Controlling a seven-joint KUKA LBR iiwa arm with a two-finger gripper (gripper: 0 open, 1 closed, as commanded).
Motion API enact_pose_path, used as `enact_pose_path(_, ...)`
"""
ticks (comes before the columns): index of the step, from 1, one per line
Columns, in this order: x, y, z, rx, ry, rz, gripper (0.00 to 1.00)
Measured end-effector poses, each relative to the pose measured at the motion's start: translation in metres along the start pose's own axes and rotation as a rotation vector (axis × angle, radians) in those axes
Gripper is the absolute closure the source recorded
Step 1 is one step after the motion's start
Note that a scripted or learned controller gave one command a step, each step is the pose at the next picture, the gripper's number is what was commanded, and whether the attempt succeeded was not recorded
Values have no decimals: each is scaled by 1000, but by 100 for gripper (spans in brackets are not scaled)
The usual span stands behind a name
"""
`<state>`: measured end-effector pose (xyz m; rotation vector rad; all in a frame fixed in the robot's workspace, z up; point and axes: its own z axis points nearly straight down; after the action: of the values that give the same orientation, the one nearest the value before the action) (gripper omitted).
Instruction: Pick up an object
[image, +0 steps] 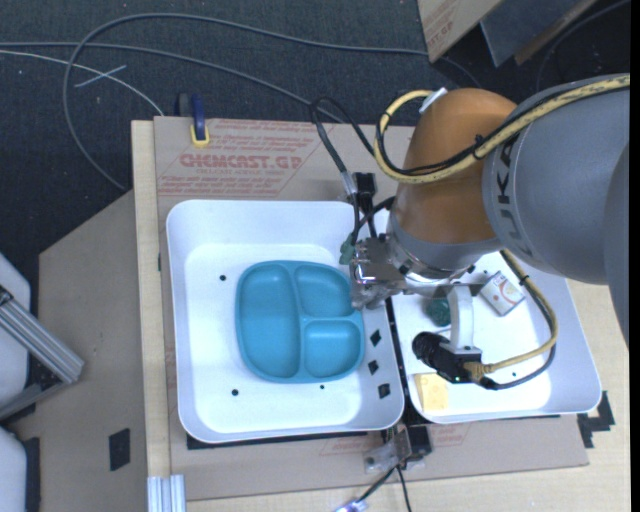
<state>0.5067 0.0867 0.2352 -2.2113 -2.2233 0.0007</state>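
Blue three-compartment plastic tray (298, 321) lies flat, centre of left white bin (190, 250). Gripper (362, 272) is poised at tray's right rim, by divider between bins. Finger state cannot be told. Risk judged: slip off shallow rim.

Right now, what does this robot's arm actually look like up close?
A thick, rounded grey arm with a glossy orange band above the wrist. Yellow and black cables loop around it, and dark lettering marks the grey shell. The metal hand is small and silvery.

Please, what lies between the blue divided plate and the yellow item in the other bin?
In the camera view, the two bins' adjoining white walls lie between the blue divided plate and yellow item.
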Motion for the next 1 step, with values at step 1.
enact_pose_path(1, 5, -6, 1, 0, -2, 4, 100)
